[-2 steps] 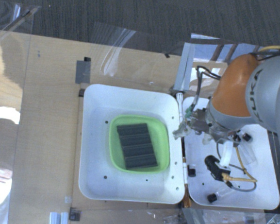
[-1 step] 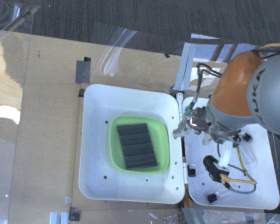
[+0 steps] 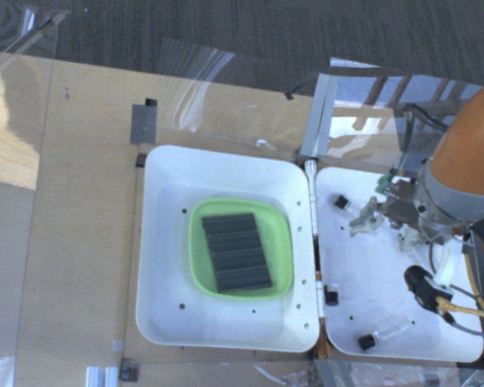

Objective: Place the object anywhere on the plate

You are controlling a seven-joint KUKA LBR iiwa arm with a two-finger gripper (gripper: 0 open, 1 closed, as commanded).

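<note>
The dark ribbed block (image 3: 236, 252) already lies flat on the green plate (image 3: 282, 259) in the left bin (image 3: 157, 248). The gripper (image 3: 408, 216) hangs at three o'clock over the right bin (image 3: 360, 283); its state I cannot tell. The placing looks done, so next means withdrawing. No readable writing anywhere.
</note>
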